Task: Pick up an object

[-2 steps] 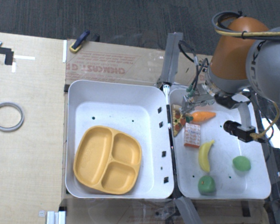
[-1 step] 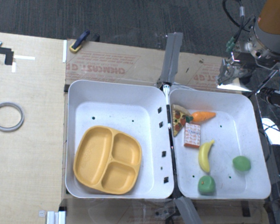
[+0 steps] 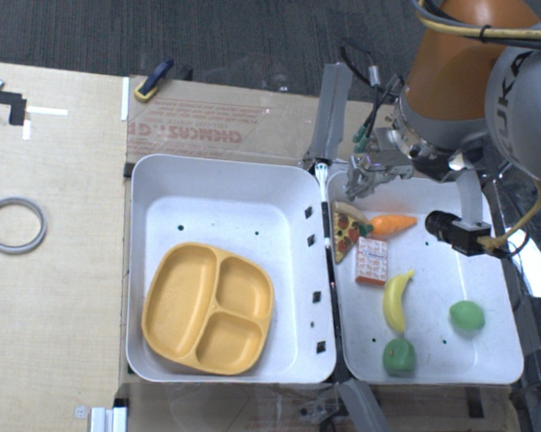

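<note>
The yellow plastic divided plate point(image 3: 209, 308) lies in the left bin point(image 3: 149, 200); right of it, the yellow banana point(image 3: 395, 301), in the right bin point(image 3: 507, 306).

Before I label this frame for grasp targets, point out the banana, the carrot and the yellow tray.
banana point(image 3: 396, 301): camera view, middle of its curved body.
carrot point(image 3: 391, 225): camera view, middle of its orange length.
yellow tray point(image 3: 209, 307): camera view, ridge between its compartments.

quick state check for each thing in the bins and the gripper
gripper: above right bin's top left corner, holding nothing seen
pizza slice: flat, beside divider
carrot: on its side
box: lying flat
banana: lying flat
green balls: resting apart
yellow tray: upright in left bin
</note>
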Robot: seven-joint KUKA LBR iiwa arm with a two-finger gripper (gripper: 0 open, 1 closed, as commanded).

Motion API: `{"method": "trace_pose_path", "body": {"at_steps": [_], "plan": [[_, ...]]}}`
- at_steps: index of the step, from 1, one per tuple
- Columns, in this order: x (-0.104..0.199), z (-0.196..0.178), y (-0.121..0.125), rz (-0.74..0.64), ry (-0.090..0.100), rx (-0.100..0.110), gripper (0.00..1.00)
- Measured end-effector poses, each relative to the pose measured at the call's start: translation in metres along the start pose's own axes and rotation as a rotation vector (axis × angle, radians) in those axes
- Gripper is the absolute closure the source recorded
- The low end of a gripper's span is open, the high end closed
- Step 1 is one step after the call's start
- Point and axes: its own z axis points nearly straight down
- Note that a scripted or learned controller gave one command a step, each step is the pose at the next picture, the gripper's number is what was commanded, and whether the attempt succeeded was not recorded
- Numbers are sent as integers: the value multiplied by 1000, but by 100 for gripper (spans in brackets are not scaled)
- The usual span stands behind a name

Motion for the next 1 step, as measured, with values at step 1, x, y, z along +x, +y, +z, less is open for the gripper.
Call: {"method": "trace_pose_path", "body": {"at_steps": [1], "plan": [[1, 45, -9, -260, 0, 0, 100]]}}
